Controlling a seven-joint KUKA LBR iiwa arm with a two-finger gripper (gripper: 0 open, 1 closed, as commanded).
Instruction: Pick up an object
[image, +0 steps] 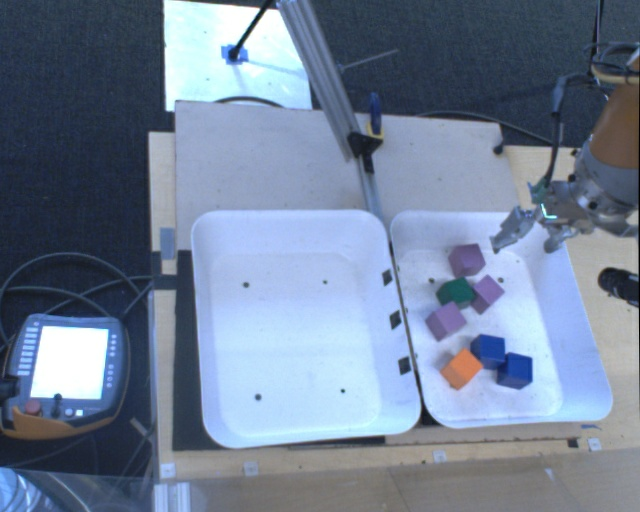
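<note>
The right bin (580, 330) holds several small blocks. Three are purple (466, 259) (488, 293) (446, 320), one is green (456, 291), one is orange (461, 368), and two are blue (488, 349) (516, 370). My gripper (530, 233) hangs over the bin's far right corner, up and to the right of the nearest purple block. Its two fingers are spread apart with nothing between them. The arm comes in from the right edge.
The left bin (215, 330) lies beside the right one. A metal pole (325, 75) slants across the board behind the bins. A teach pendant (65, 375) rests on the floor at the left. Cables run behind the bench.
</note>
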